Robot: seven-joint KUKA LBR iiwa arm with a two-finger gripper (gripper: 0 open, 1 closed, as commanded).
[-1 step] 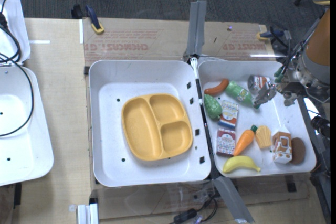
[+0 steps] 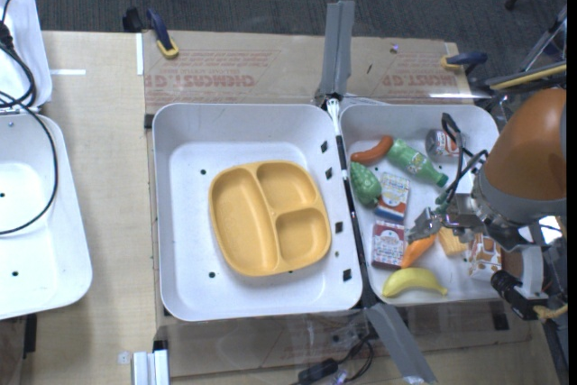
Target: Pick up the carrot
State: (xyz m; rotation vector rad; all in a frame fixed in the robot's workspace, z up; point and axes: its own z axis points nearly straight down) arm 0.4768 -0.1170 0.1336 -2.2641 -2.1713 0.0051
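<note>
You saw the carrot [image 2: 416, 252] lying tilted in the right bin [image 2: 482, 123], between the small red box [image 2: 388, 245] and the banana [image 2: 414, 283]. The pincer [image 2: 433, 224] sat right at its upper end; whether its fingers had closed on it could not be told. The yellow divided plate [image 2: 269, 217] lay in the left bin [image 2: 180, 194] on the desk [image 2: 108, 86].

The brown cardboard sheet [image 2: 270, 72] under the bins has big red letters printed on it, at twelve o'clock from the left bin [image 2: 167, 194]. They look upside down and are too faint to read.
</note>
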